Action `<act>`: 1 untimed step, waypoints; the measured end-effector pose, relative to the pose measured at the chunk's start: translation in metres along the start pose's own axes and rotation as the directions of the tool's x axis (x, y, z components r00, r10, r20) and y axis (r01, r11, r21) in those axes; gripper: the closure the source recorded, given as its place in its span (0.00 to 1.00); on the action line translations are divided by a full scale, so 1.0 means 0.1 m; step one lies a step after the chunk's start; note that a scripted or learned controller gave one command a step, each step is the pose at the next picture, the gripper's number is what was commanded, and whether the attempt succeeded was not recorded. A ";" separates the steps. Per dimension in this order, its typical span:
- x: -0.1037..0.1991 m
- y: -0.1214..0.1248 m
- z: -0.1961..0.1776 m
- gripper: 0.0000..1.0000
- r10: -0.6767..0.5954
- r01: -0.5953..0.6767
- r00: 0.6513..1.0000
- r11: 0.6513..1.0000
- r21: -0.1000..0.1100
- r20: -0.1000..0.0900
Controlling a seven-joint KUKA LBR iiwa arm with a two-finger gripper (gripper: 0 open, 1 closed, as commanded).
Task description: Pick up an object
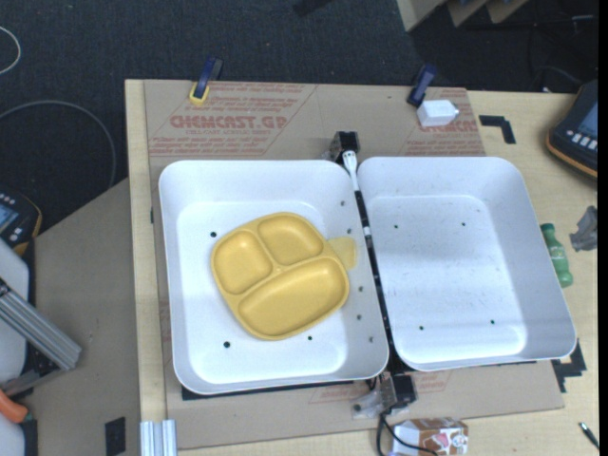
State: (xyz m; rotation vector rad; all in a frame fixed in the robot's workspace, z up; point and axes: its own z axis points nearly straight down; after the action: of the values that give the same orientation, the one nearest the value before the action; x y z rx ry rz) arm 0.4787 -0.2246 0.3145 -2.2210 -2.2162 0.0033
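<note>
Camera view: yellow divided plate alone in left bin, right bin beside.

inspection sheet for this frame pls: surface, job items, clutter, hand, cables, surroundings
Surface: brown board bearing two white bins side by side, left bin and right bin.
Job's things: one yellow divided plate with three compartments, lying flat in the left bin, right of its middle.
Clutter: white block and two clips at the board's far edge; green marker beside the right bin.
Hand: nothing seen.
Cables: black cable running along the gap between the bins; wires at the near edge.
Surroundings: dark floor; metal rail at left.
</note>
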 end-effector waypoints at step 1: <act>0.01 0.10 0.11 1.00 -0.003 0.003 1.000 1.000 -0.002 0.000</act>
State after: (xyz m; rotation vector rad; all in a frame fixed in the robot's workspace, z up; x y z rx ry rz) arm 0.4884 -0.2238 0.3033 -2.2191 -2.2199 0.0017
